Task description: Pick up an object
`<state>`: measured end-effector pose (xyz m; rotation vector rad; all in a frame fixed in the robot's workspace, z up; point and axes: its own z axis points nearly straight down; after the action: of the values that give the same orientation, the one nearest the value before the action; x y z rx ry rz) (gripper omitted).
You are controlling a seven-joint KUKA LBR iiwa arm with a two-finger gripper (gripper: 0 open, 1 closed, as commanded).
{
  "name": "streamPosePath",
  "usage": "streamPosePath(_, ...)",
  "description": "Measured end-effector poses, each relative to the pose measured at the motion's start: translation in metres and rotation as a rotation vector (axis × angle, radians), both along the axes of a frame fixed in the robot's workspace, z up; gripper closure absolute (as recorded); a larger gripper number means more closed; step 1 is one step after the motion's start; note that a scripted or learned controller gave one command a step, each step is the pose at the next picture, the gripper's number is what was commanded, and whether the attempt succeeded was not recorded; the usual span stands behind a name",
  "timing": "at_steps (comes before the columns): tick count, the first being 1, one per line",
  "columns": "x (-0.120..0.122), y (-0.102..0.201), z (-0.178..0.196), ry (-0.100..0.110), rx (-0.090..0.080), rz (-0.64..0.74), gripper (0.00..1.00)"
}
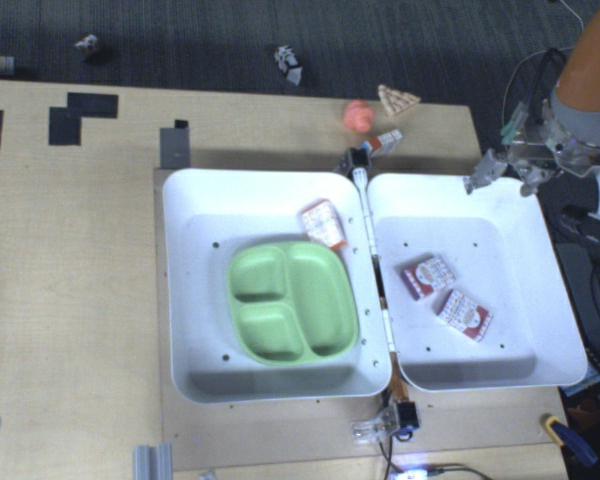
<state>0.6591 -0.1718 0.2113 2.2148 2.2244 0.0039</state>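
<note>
Two small red-and-white packets [426,275] [464,314] lie flat in the right bin [520,268], side by side near its middle. A third red-and-white packet [322,224] leans against the far wall of the left bin [195,268], just beyond a green divided tray [291,302]. My gripper [503,173] hovers over the right bin's far right corner, well away from the packets, with its fingers spread and nothing between them.
Beyond the bins on the bench lie a pink ball [358,116], a tan wedge [397,99] and a small red-and-white tube [384,143]. Black patches [80,116] mark the bench at far left. Cables hang at the right edge.
</note>
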Motion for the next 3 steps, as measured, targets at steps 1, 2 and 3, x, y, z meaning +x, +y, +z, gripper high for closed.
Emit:
streamPosePath(1,0.011,0.034,-0.125,-0.002,0.0,0.002,0.0)
streamPosePath(2,0.013,0.034,-0.114,-0.007,-0.001,0.005,1.0)
streamPosePath(3,0.012,0.034,-0.114,-0.006,-0.001,0.006,0.0)
